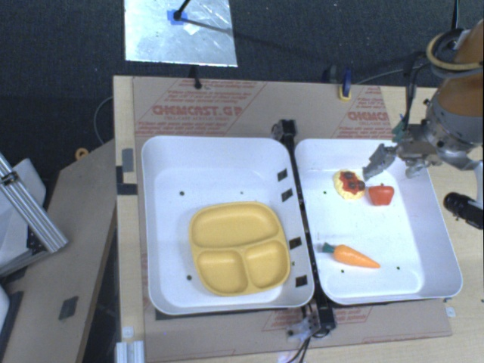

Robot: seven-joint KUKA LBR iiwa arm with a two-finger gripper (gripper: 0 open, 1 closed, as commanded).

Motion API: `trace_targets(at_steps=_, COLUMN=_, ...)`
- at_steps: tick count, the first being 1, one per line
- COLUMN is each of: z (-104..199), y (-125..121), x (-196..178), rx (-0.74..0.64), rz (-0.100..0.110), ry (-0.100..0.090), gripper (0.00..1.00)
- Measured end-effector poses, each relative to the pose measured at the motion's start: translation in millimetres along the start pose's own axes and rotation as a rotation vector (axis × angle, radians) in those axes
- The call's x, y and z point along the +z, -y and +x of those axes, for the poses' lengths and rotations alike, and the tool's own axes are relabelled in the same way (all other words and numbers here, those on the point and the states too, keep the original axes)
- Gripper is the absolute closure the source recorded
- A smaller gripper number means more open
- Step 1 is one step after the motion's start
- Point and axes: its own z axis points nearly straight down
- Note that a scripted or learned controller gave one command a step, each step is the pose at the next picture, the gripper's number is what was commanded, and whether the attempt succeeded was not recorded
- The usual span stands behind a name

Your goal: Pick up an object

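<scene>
Pincer (393, 159) above red pepper (380, 194) (right bin (431, 225)), carrot (354, 255) nearer front

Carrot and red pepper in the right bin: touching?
Apart. The camera view shows bare white bin floor between the carrot and the red pepper, which lies farther back.

Single fixed camera above the bench, looking down obliquely; both bins lie left of and below the gripper (395, 159).
</scene>
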Motion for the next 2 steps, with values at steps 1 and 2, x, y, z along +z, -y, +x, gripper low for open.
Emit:
trace_targets(at_steps=1, z=0.2, y=-1.8, x=-6.3, rx=-0.002, rz=-0.012, ry=0.002, gripper=0.00)
trace_targets(at_steps=2, z=7.4, y=4.9, x=48.8, rx=-0.001, rz=-0.007, ry=0.000, gripper=0.00)
